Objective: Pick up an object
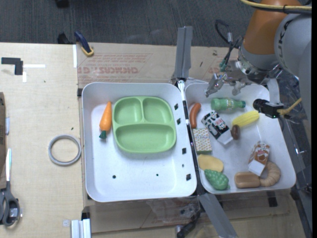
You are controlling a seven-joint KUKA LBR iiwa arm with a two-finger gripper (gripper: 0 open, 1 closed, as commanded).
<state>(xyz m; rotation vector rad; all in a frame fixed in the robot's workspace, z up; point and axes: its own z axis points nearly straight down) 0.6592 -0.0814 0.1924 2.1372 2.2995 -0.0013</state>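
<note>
Pale wooden desk carries two white bins. Over the right bin's far edge hangs the end effector, its fingers spread around nothing. Just beneath lies a small green plastic bottle on its side: light, stiff, likely slick and prone to roll. Pinching across its middle looks safest.

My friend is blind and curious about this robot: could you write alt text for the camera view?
A grey and orange robot arm hangs its pincer over the back of the right white bin, just above a green bottle among toy foods. The left white bin holds a green divided plate and a carrot.
</note>
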